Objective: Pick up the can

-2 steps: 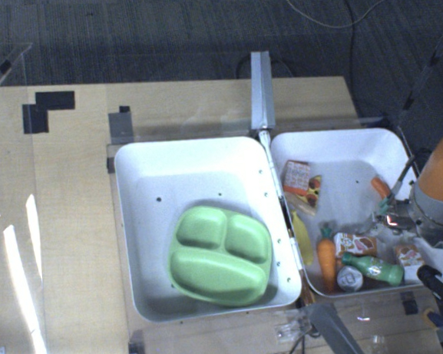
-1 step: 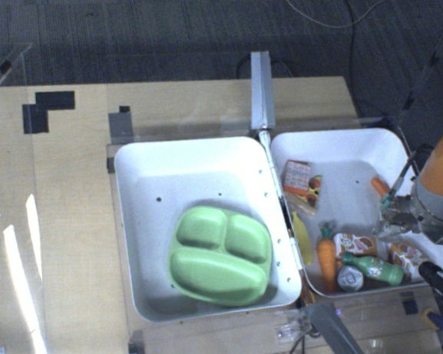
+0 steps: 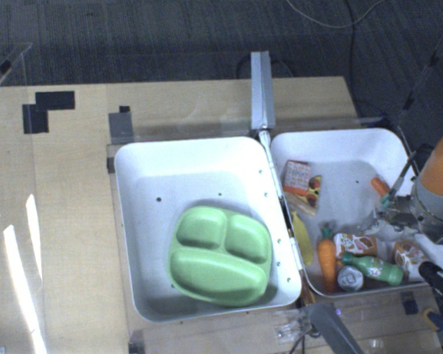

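We've got the can (image 3: 350,279) lying at about eight o'clock from our tool (image 3: 392,213), close by; the tool's opening we cannot tell.

green tray (image 3: 221,255) in left bin (image 3: 140,218), can (image 3: 350,279) in right bin (image 3: 342,150)

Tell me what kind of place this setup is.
Likely a robotics lab bench for pick-and-place trials: two white bins sit side by side on a wooden bench, one holding a green divided tray, the other toy groceries like a carrot, with loose cables behind.
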Available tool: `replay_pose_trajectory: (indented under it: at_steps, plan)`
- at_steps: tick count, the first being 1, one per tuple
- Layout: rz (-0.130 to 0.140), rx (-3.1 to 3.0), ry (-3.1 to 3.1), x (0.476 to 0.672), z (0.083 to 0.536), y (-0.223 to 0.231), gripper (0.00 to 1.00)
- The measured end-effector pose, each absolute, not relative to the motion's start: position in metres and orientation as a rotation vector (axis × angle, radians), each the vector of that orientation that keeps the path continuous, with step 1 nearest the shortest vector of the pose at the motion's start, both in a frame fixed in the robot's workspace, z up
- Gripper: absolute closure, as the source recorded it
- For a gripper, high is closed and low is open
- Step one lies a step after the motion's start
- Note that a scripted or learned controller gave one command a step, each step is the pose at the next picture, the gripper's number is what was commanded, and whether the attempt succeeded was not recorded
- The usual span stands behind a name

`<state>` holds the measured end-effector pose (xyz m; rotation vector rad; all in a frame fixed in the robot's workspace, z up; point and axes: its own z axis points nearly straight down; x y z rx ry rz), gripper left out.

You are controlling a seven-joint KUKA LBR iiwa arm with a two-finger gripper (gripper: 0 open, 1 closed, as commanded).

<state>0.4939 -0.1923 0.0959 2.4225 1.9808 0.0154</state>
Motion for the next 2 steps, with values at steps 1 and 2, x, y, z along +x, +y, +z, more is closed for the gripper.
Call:
replay_pose_trajectory:
  at_steps: [1,2]
  plan:
    - [0.017,2.444,1.960,0.576,0.087,-0.129,0.00]
    - [0.004,2.502,1.896,0.522,0.138,-0.175,0.00]
